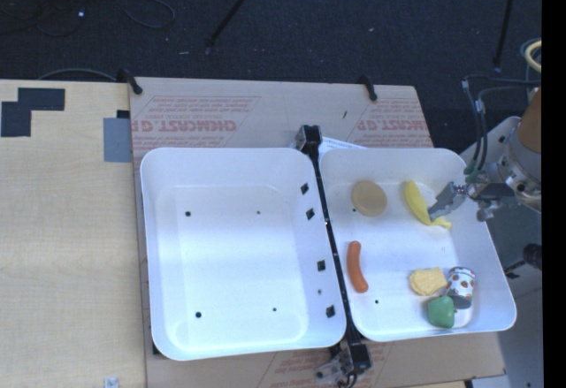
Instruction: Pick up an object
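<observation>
**Right bin: banana at the gripper, no lift shown**

At the right bin's [495,311] upper right lies a yellow banana [416,200], on the floor. Gripper [451,197]: just beside the banana's right end, perhaps touching; whether its fingers stand apart or together cannot be told.

Other contents, same bin: tan round piece [369,198] left of the banana; orange sausage [356,267] near the divider; yellow wedge [428,281], small white-and-dark figure [461,282] and green piece [441,312] clustered at the lower right.

Left bin [155,201]: alongside.

Progress, as judged: approach made; nothing seen held, so grasp and lift remain.
</observation>
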Tool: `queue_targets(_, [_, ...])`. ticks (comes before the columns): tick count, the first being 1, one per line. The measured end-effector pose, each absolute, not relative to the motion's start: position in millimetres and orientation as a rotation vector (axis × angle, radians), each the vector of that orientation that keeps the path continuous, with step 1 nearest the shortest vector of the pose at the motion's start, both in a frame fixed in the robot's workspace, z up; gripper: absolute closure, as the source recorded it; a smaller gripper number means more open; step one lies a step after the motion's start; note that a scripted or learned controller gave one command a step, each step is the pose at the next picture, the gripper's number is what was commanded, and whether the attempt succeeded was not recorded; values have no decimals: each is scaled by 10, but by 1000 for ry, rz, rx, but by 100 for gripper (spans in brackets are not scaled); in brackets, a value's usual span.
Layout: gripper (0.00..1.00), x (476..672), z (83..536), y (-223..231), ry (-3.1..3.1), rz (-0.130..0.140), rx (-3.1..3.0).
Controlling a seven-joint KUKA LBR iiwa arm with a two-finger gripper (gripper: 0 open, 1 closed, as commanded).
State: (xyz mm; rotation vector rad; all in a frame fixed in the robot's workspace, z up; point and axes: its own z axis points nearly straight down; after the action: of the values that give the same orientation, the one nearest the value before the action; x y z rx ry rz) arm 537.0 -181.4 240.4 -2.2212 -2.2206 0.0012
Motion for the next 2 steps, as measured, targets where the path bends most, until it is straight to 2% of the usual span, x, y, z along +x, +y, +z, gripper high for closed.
queue_targets(1, [0,5366,1270,-1667,-2215,7,-2214])
queue_targets(2, [0,4833,856,-1767,-2217,2,-2219])
